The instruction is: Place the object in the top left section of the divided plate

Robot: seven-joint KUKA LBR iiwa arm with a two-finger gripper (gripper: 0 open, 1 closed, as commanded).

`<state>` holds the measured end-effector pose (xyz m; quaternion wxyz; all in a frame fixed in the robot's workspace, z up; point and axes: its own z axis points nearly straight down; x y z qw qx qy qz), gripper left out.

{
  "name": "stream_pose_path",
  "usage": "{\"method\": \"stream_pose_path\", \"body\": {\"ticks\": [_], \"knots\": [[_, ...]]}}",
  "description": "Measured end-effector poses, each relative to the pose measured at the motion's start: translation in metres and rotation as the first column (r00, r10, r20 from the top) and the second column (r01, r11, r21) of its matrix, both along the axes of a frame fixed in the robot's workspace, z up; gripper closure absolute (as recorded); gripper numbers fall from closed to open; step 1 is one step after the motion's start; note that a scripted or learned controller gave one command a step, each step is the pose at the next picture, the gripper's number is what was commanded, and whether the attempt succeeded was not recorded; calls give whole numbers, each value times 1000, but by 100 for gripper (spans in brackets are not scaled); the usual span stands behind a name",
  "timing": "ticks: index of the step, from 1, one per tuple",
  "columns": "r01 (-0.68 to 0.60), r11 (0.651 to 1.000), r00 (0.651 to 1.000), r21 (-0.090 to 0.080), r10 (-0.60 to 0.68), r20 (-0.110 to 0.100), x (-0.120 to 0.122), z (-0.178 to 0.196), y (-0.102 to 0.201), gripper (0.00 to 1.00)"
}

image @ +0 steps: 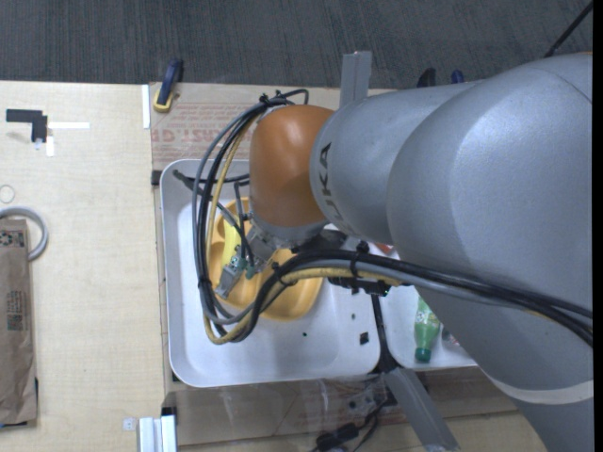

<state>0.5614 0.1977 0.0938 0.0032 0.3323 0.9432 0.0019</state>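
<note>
One arm covers the yellow divided plate near the left bin's wall; gripper state unclear.

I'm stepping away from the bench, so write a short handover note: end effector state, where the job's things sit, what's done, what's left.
End effector: hidden under the arm's wrist, over the left bin; fingers can't be judged.
Things: the yellow divided plate lies in the left bin, mostly covered by the arm. A green bottle lies in the right bin.
Done: can't confirm any placement.
Left: check the plate's top left section once the arm lifts.
</note>
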Motion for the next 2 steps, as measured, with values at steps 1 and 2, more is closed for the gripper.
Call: {"method": "stream_pose_path", "body": {"ticks": [1,2], "knots": [[197,980,980,15,-198,11,-8,3,-17,0],[206,978,978,9,-206,21,-4,11,-24,100]]}}
